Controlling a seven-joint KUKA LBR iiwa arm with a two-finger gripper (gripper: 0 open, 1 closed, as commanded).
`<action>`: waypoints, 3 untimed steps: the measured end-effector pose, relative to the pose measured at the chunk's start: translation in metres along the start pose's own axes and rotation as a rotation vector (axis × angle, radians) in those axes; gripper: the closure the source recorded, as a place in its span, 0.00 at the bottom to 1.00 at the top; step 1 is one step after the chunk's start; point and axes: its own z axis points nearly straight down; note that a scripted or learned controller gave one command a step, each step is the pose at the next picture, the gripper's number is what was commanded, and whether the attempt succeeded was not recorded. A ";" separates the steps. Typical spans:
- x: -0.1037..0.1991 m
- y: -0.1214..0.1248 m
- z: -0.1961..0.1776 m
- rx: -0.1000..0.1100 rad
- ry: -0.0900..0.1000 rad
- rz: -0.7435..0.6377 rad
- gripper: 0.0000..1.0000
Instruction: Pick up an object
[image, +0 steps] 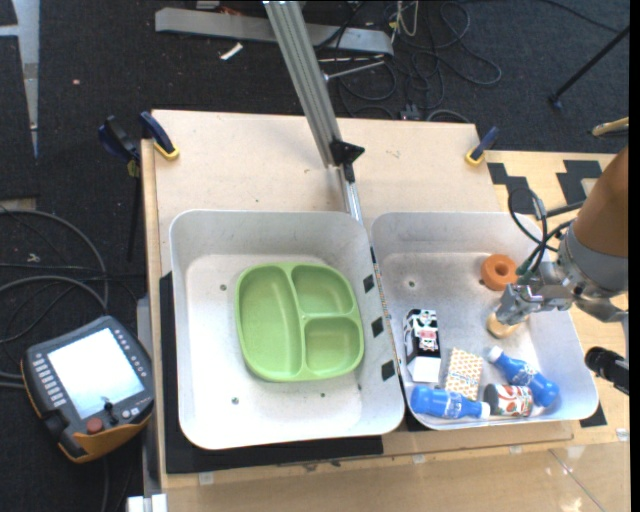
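Observation:
My gripper (517, 303) hangs low over the right side of the right bin (400, 240). It is right above a small tan object (499, 323), which peeks out just under and to the left of it. Whether it touches that object is hidden. An orange ring (498, 271) lies just behind the gripper. Toward the bin's front lie a cow-patterned carton (424, 338), a patterned box (462, 371), a blue bottle (446, 403), a second blue bottle (522, 371) and a red-and-white can (512, 400).
The left bin (200, 300) holds a green divided plate (300, 321). A metal pole (315, 90) slants down to the ridge between the bins. A teach pendant (85, 385) sits off the bench at the left.

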 end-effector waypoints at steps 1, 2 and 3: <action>0.000 0.002 -0.053 0.000 0.000 -0.002 1.00; 0.047 0.022 -0.042 0.005 0.003 -0.006 1.00; 0.099 0.039 -0.031 0.006 0.004 -0.006 1.00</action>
